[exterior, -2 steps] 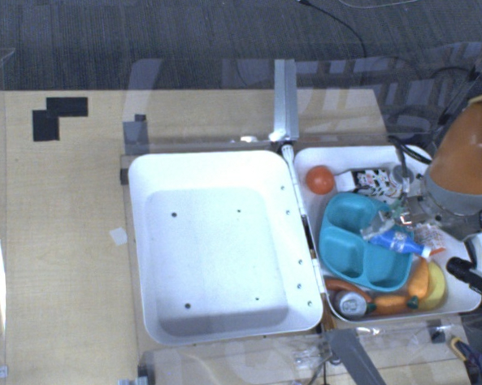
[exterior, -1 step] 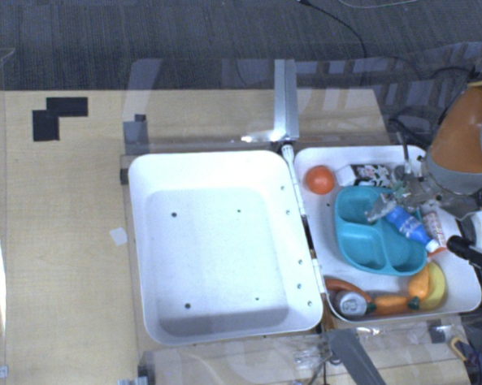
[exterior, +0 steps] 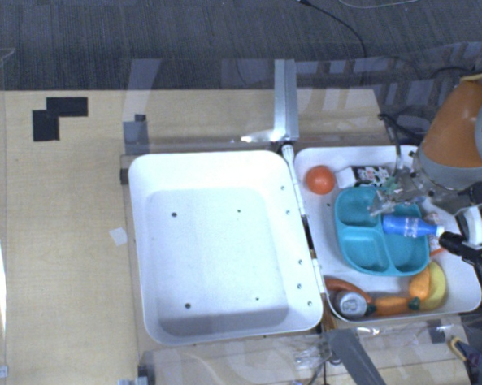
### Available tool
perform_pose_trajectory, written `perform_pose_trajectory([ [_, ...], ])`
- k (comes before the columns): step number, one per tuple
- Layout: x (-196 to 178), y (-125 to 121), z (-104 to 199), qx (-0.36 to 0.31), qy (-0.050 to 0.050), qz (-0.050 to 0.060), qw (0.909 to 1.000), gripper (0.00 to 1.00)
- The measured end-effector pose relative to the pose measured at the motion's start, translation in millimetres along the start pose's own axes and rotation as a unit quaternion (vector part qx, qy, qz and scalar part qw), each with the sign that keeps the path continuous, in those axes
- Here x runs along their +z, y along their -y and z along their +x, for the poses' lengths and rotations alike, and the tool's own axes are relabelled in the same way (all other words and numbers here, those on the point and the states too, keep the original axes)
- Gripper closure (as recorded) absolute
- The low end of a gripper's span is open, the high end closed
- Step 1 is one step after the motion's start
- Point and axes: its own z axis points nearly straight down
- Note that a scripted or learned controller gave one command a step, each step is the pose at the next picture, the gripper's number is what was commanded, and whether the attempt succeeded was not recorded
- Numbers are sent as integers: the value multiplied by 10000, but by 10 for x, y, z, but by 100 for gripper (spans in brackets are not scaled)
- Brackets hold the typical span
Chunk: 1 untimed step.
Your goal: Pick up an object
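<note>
The right bin (exterior: 474, 299) holds several objects. A turquoise divided tray (exterior: 367, 249) lies in its middle, with a blue bottle (exterior: 408, 225) lying across the tray's right side. An orange ball (exterior: 320, 179) sits at the bin's far left corner, beside a small black-and-white packet (exterior: 368, 174). Along the near edge lie a metal can (exterior: 351, 304), an orange carrot (exterior: 389, 305) and a yellow banana (exterior: 433, 285). My gripper (exterior: 393, 190) hangs low over the tray's far right corner, just above the bottle. Nothing shows clearly in its grasp.
The left bin (exterior: 220, 246) stands next to the right one, with a metal divider post (exterior: 285, 103) behind them. The arm's orange band (exterior: 459, 129) and grey wrist cover the right bin's far right corner. Cables trail at the right edge.
</note>
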Motion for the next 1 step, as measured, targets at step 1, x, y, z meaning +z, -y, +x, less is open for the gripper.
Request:
perform_pose_trajectory([
  [1,-901,100,-117,-400,58,156,9991,100],
])
